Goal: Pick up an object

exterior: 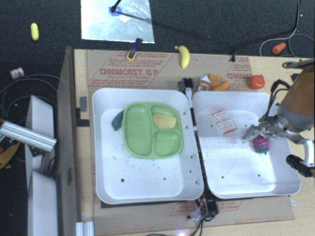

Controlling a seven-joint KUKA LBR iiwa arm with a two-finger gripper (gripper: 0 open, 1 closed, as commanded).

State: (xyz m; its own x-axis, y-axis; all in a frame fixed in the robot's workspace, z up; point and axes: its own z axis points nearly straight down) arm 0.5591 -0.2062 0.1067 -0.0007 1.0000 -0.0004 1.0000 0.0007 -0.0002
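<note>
One small purple object [261,144], rounded with a touch of green, lies in the right bin [236,181], near its right wall. The end effector [257,132] hangs just above and to the left of it, metal fingers close to the object; whether they are parted or closed cannot be told from this slant, and the object does not show between them. The grey arm [298,107] reaches in from the right.

One red-and-white packet [223,121] lies flat in the same bin, toward its upper left, well apart from the purple object.

The left bin [142,186] holds a green divided plate [150,132] with a yellow piece [164,121] in its upper right compartment; a dark green item [117,120] lies touching the plate's left rim.

On the desk [157,70] behind the bins: a yellow banana [184,56], an orange piece [216,82], a red-orange tomato-like ball [257,81], and a blue-and-yellow clamp [133,49].

On the dark floor: a silver sheet [116,13] and a small yellow object [34,31].
</note>
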